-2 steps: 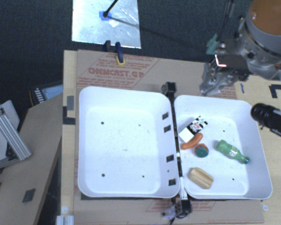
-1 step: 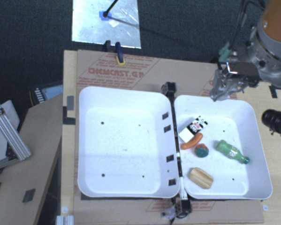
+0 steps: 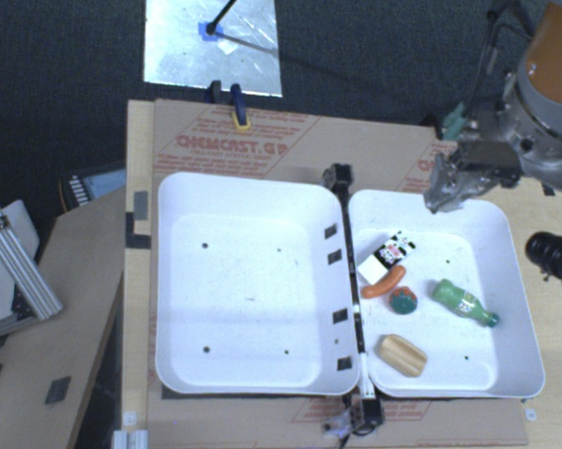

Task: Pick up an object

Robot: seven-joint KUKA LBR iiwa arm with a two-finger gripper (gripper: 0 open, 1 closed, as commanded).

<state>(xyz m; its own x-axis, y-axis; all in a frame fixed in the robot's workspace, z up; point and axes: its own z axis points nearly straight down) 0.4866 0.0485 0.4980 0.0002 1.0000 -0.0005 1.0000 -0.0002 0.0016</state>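
The right bin [image 3: 513, 278] holds several small things. A black-and-white toy [image 3: 397, 246] with a white block [image 3: 374, 269] lies near the divider. Just below it are an orange sausage [image 3: 383, 284] and a teal ball [image 3: 404, 300]. A green bottle [image 3: 465, 303] lies on its side toward the right wall. A tan bread roll [image 3: 402, 355] rests near the front. My gripper [image 3: 445, 197] hangs over the back rim of the right bin, up and to the right of the toy, touching none of these things.
The left bin [image 3: 176, 260] sits beside the right one, joined along a black-clipped divider [image 3: 346, 279]. Both rest on a cardboard sheet [image 3: 266, 143]. A shiny metal plate [image 3: 216, 37] lies beyond the bench at the back.
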